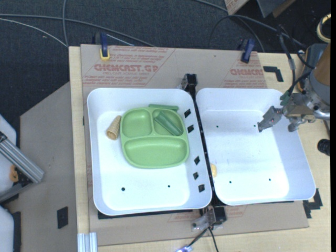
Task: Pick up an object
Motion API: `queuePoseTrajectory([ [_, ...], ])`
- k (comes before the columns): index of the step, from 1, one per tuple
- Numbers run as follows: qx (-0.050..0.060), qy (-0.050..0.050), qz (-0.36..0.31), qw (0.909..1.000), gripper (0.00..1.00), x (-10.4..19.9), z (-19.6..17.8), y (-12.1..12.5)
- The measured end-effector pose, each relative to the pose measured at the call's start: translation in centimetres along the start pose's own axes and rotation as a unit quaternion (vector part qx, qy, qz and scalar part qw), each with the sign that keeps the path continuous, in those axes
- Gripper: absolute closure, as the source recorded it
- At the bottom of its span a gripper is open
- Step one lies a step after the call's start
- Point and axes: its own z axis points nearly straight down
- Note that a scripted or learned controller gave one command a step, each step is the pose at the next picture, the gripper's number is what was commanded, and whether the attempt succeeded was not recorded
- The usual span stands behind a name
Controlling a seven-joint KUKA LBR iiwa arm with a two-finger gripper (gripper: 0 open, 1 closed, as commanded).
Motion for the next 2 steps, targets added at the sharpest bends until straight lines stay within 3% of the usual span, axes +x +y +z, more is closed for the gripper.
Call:
queuePoseTrajectory([
  [1,-0.006,-0.001,-0.002,1.0,0.0,0.0,-0.6,0.2],
  [2,-0.003,0.0,-0.001,1.0,0.0,-0.5,5.4,0.7],
])
